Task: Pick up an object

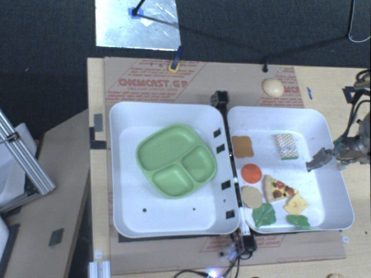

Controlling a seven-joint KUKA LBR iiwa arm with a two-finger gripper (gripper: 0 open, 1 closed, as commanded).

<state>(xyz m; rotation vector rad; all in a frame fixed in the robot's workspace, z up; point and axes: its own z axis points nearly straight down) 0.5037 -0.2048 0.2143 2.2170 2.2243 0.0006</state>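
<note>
The right bin [324, 126] holds several toy foods. A brown toast slice [242, 146] lies near its left wall, and a speckled pale block [286, 146] sits toward the back. In the front half are an orange-red disc [251, 172], a pizza slice [278, 189], a tan round cookie [251, 197], a yellow cheese wedge [296, 204] and two green leaves [264, 215]. My gripper [317, 159] reaches in over the bin's right side, to the right of the speckled block and above the pizza slice. It has nothing visible in it.
The left bin [124, 207] carries a green divided plate [176, 160]. A black divider with clips [229, 155] runs between the bins. A pale egg-shaped object [272, 87] rests on the bench behind the right bin. A foil sheet [137, 15] lies on the dark floor beyond.
</note>
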